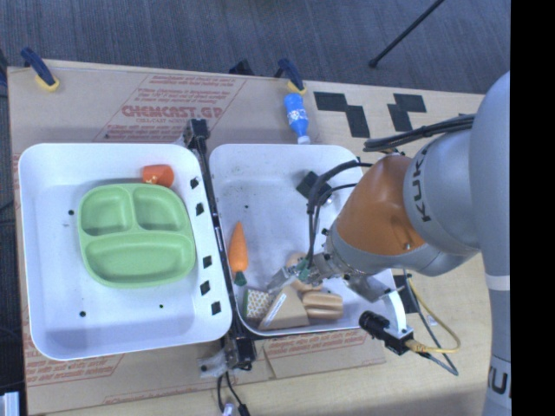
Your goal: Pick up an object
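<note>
The right bin (260, 172) holds an orange carrot (238, 248) near its left wall and a cluster of tan food pieces (308, 306) with a patterned wedge (257, 302) at its front edge. My gripper (299, 273) reaches down into the front of this bin, just above the tan pieces and right of the carrot. The arm's orange band and wrist cover most of the gripper.
The left bin (43, 258) holds a green divided plate (136, 234) and a small red-orange item (157, 175) behind it. A blue and white clamp (297, 117) stands behind the right bin. Cables (425, 336) lie at the bench's front right.
</note>
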You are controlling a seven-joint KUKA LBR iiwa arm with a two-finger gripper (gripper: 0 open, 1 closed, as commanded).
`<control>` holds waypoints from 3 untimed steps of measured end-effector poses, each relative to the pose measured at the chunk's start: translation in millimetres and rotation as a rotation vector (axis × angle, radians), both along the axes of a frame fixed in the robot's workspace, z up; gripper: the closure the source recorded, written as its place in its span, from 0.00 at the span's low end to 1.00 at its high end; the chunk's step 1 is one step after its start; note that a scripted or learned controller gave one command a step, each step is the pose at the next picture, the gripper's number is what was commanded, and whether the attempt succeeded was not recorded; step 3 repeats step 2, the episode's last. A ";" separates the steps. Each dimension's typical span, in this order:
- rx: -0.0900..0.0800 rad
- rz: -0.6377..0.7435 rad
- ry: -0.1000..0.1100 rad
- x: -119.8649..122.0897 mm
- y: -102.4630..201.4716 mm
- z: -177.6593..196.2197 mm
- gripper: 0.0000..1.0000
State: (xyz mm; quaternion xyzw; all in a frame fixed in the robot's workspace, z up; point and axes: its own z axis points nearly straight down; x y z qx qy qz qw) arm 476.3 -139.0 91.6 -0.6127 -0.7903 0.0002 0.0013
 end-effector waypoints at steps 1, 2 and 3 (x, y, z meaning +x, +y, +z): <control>0.000 0.004 0.001 0.5 -0.1 9.6 1.00; 0.000 0.091 0.000 0.4 58.2 100.1 1.00; 0.000 0.091 0.000 0.4 58.2 100.1 1.00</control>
